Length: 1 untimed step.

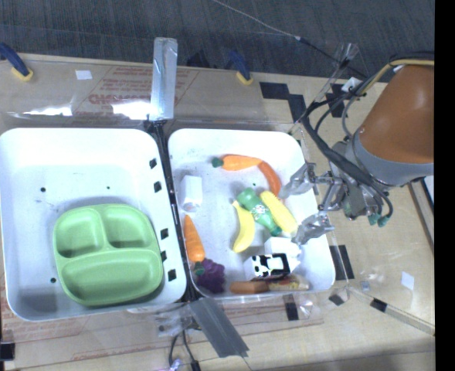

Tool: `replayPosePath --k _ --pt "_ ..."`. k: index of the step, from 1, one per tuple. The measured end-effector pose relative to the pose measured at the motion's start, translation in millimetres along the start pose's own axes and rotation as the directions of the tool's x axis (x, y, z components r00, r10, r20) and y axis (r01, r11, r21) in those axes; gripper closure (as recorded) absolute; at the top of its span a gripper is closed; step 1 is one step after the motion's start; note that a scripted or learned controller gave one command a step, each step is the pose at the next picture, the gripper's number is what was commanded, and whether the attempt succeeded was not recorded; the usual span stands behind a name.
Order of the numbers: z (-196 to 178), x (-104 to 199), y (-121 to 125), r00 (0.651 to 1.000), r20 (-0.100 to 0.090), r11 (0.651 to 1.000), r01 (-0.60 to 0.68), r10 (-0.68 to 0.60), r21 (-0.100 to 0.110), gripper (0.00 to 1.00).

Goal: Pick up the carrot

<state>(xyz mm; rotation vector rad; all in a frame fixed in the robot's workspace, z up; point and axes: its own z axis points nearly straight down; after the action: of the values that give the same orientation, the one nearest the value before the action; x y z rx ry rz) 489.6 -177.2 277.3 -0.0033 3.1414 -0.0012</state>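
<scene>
Two shallow white bins side by side on a bench: left bin, right bin. In left bin: green divided plate, three compartments, lying toward the near side. In right bin, far end: carrot, orange with green top pointing left, lying crosswise near the far wall; second orange piece angled just beside its right end. Near left wall: small white cylinder; below it another orange carrot-like item, lengthwise, touching purple grapes. Centre: yellow banana, green item, yellow corn-like piece, clustered and touching. Near end: black-and-white cow figure; reddish sausage-like item along the near wall. Gripper at right bin's right rim, jaws spread apart, nothing between them, well apart from carrot.
</scene>
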Motion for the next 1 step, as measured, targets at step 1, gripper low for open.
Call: replayPosePath --k 1 --pt "165.0 -30.5 -30.8 0.992 0.018 0.992 0.125 -0.125 0.007 0.00"
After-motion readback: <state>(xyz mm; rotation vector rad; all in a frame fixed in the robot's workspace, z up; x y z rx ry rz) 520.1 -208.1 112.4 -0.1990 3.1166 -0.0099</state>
